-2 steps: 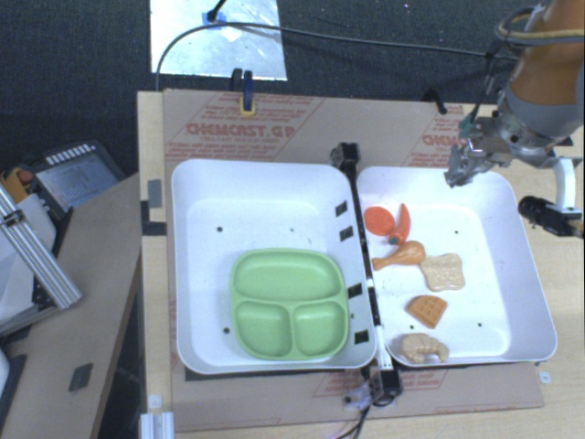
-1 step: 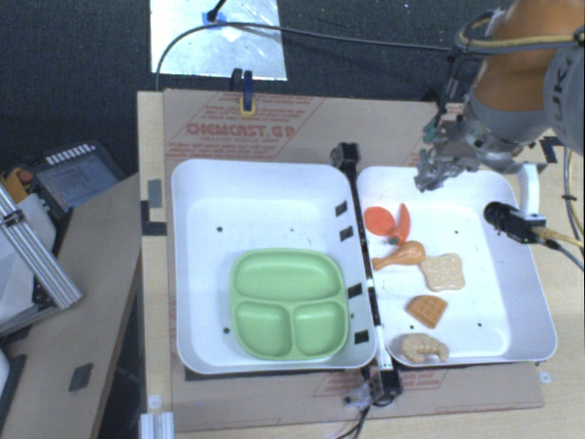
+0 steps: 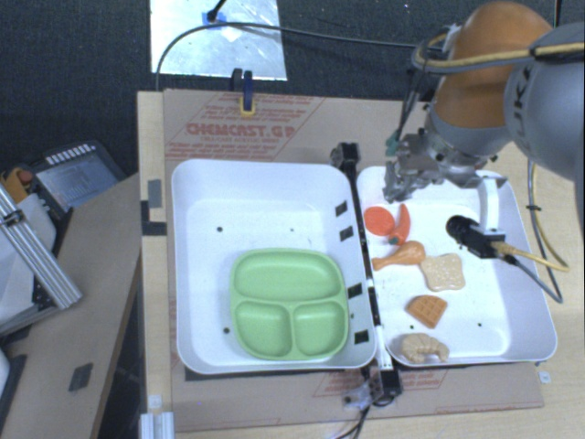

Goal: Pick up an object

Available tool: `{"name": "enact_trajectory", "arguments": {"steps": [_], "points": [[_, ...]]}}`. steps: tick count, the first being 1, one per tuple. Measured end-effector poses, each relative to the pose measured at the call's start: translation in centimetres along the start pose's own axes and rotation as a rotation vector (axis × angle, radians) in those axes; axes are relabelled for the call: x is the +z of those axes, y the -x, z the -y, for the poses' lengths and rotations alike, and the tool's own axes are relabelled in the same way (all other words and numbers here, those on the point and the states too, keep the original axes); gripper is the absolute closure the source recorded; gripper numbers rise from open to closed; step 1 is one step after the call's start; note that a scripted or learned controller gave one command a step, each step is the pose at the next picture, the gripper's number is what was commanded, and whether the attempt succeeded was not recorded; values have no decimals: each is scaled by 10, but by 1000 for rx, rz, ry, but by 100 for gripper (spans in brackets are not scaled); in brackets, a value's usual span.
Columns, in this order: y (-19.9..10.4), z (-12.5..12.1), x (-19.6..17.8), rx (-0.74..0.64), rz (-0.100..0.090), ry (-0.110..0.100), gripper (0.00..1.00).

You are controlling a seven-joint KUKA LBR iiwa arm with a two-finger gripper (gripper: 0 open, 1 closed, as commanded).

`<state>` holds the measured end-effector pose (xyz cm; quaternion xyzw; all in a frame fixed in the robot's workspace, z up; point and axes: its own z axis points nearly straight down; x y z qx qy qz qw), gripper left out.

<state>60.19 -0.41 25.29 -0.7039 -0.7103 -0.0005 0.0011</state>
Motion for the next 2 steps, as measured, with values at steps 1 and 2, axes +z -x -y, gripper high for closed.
{"name": "enact_trajectory", "arguments": {"steps": [1, 2], "points": [[-61, 7, 12, -1, 0, 0, 100], [-113, 13, 28, 0, 1, -1, 100]]}}
